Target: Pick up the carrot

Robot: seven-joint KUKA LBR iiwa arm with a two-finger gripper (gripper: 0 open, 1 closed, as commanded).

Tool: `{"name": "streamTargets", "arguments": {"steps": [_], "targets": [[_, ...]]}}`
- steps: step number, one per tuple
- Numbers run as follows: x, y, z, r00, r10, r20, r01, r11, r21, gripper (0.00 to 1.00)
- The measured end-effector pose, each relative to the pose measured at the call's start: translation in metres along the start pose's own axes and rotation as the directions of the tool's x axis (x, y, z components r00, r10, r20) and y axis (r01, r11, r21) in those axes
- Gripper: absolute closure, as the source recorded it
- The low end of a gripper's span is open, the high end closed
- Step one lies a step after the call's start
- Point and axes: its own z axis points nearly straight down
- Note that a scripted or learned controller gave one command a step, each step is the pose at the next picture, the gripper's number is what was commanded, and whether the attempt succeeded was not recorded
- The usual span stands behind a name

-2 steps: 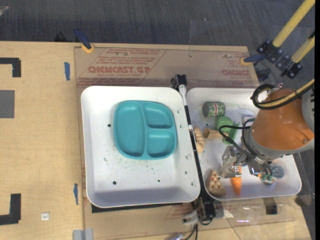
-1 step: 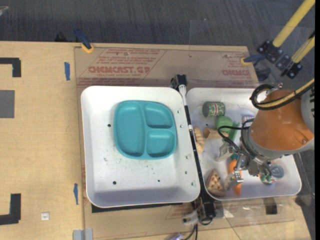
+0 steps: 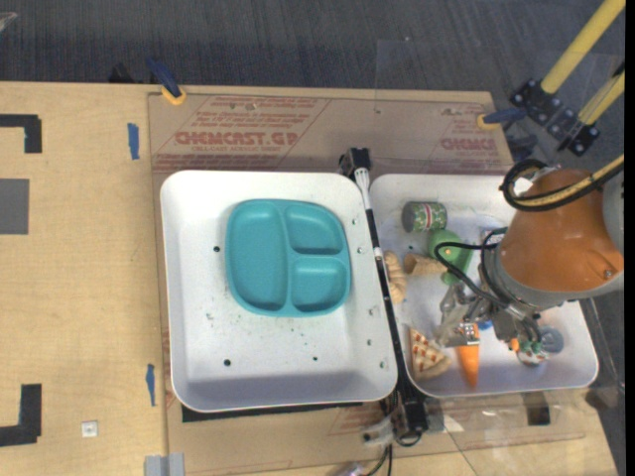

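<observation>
The carrot (image 3: 468,363) is small and orange. It lies in the right bin (image 3: 580,370) near the front wall, with its thick end pointing away from the front. My gripper (image 3: 464,323) hangs right over that thick end, under the arm's orange band (image 3: 561,246). It is open, and its metal fingers (image 3: 448,313) stand on either side just above the carrot's top. The carrot still rests on the bin floor.
A pizza slice (image 3: 427,351) lies just left of the carrot. A green can (image 3: 425,215), a green item (image 3: 452,256), a tan ridged piece (image 3: 397,274) and a bluish toy (image 3: 542,344) share the right bin. The left bin (image 3: 198,365) holds a teal divided plate (image 3: 289,256).
</observation>
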Motion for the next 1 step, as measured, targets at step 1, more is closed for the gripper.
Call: {"name": "streamTargets", "arguments": {"steps": [1], "targets": [[0.0002,0.0,0.0003,1.0,0.0,-0.001,0.0,1.0,0.0,0.0]]}}
